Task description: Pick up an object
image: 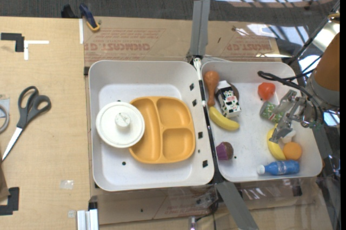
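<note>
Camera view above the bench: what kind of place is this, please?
Probably a robotics lab bench for picking tests. Two white bins sit side by side on cardboard, toy food like a banana lies in one, and the gripper reaches in.

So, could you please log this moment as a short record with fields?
left bin: yellow divided tray, white round lid overlapping its left edge
right bin: two bananas, orange, blue bottle, tomato, carrot
gripper: low over the right bin, above the second banana
bench: scissors at left
</note>
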Tool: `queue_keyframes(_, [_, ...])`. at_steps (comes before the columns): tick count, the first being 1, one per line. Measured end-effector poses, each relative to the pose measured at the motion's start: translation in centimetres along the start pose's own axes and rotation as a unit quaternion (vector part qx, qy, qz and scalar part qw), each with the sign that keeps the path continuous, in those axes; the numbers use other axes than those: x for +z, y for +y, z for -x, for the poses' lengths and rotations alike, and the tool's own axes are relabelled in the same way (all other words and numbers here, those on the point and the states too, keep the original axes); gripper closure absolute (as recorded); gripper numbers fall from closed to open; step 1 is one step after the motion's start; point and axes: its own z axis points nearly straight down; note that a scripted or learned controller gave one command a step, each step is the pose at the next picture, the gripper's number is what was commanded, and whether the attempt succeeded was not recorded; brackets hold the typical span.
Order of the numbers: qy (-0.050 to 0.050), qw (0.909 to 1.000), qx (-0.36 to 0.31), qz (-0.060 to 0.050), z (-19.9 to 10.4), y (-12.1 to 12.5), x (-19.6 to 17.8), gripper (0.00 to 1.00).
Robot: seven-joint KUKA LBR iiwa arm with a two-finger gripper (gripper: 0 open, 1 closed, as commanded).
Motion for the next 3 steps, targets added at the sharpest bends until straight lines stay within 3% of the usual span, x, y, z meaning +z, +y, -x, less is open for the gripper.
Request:
queue_keyframes(1, [-0.001,0.9984,0.056,0.0,-2.0,-0.4,7.2,0.0])
queue_keyframes(2, [-0.001,0.9985,0.054,0.0,-1.9,-0.4,6.5,1.0])
queue_keyframes(3, [-0.001,0.9958,0.092,0.0,-1.4,4.0,-7.3,1.0])
